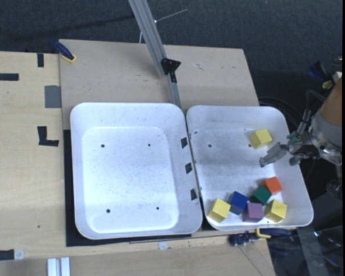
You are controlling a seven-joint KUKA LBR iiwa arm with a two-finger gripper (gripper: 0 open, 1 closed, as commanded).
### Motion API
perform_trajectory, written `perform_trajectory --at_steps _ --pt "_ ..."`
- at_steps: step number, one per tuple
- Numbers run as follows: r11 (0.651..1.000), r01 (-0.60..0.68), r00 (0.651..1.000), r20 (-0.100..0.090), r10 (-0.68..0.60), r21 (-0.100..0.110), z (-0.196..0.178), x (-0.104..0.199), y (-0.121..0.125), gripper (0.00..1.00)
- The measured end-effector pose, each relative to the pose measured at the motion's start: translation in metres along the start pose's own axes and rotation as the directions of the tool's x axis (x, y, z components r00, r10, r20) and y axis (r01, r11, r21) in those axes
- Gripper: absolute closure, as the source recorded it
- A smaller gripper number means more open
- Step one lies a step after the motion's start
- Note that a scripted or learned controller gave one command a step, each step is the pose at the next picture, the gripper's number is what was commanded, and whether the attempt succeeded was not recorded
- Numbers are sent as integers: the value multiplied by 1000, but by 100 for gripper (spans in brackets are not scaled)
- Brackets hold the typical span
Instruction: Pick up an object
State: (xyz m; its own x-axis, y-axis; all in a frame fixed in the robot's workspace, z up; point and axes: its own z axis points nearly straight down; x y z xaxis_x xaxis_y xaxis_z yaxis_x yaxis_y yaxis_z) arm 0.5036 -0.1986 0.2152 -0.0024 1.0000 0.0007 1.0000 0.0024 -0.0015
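Tool [278, 154] over right bin [230, 211], unmarked blocks [248, 205]

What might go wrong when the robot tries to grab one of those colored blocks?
1. Most blocks huddle in the right bin's near corner: the blue block, purple block and green block touch, so fingers may not fit between them.
2. That pile sits against the bin wall, so the gripper might bump the rim.
3. The lone yellow block could slide away if nudged.

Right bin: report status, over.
Gripper over right bin, holding nothing. Lone yellow cube nearest. Six blocks clustered at near edge. Path unobstructed.
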Motion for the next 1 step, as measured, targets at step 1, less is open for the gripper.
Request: perform_trajectory --at_steps 1 --pt "1000 -1 1000 0 1 0 0 0 0 0"
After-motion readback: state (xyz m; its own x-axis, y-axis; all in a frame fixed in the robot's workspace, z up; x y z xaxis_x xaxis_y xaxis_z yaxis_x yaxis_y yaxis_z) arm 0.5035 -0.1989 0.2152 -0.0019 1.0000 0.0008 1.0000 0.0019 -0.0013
